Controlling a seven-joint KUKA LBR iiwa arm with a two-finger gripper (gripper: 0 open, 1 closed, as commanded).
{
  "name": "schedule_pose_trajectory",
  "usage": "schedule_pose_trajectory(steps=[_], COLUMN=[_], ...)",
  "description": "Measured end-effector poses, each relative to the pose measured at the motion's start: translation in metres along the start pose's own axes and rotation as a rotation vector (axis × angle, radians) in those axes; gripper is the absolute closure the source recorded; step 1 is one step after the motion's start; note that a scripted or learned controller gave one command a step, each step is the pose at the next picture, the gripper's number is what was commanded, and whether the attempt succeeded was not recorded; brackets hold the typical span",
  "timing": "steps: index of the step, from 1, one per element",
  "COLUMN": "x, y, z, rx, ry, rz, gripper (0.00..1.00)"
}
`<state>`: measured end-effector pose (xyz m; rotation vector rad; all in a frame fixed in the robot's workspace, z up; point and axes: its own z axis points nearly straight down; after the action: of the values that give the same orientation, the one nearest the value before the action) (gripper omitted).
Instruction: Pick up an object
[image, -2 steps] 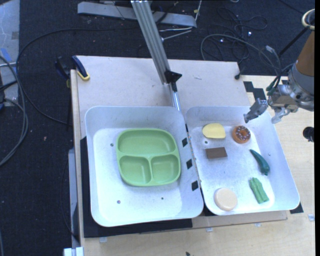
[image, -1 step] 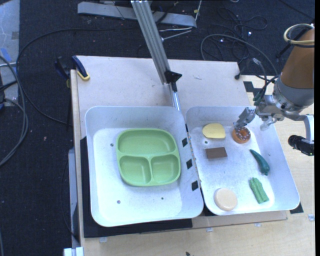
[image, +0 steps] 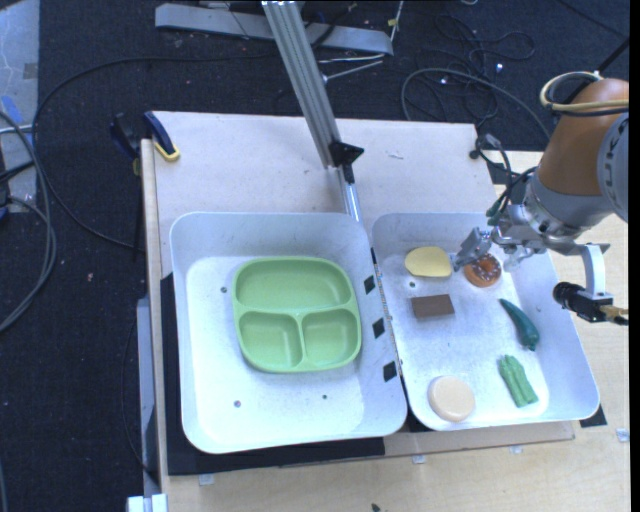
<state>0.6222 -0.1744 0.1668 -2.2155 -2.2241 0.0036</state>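
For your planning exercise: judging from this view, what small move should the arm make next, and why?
Probably lower the pincer slightly onto the small orange object: it hovers right at that object in the right bin, and nothing shows between its fingers.

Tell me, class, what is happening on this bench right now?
A grey robot arm reaches in over the right bin, its hand low beside a small orange-red item and a yellow piece. A brown block, two green pieces and a cream disc lie nearby. The left bin holds a green divided tray. Nothing looks lifted yet.
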Motion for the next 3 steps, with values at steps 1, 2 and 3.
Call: schedule_pose_trajectory(steps=[1,2,3], x=[-0.002,-0.002,-0.008], y=[-0.004,-0.002,0.002], z=[0.063,0.049,-0.014], rx=[0.001,-0.006,-0.011], ry=[0.000,-0.002,-0.003], rz=[0.004,0.004,0.003], gripper=[0.00,1.00,1.00])
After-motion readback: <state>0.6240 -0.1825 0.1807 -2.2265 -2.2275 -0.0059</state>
